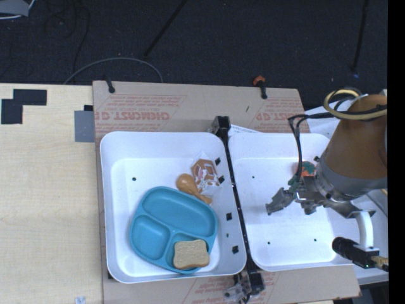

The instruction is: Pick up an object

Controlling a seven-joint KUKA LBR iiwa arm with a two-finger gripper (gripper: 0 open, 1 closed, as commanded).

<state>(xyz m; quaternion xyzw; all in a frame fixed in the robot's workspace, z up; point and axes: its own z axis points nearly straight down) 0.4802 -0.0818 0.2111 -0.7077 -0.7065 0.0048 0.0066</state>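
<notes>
- Nearest us, bread slice point(191, 254) sits on our blue tray point(166, 221), left bin's point(117, 170) front edge.
- Our gripper point(276, 203) hovers mid right bin point(278, 170), fingers apart, holding nothing.

A pale wooden table point(44, 195) is seen stretching across the left of the view. A brown cardboard sheet point(190, 109) printed with red lettering is laid flat on it, held at its far edge by two clamps point(259, 84). Two shallow white bins are set side by side on the cardboard, touching along a black divider: the left bin point(117, 170) and the right bin point(278, 252). Dark patches point(25, 103) are marked on the table's far left.
</notes>
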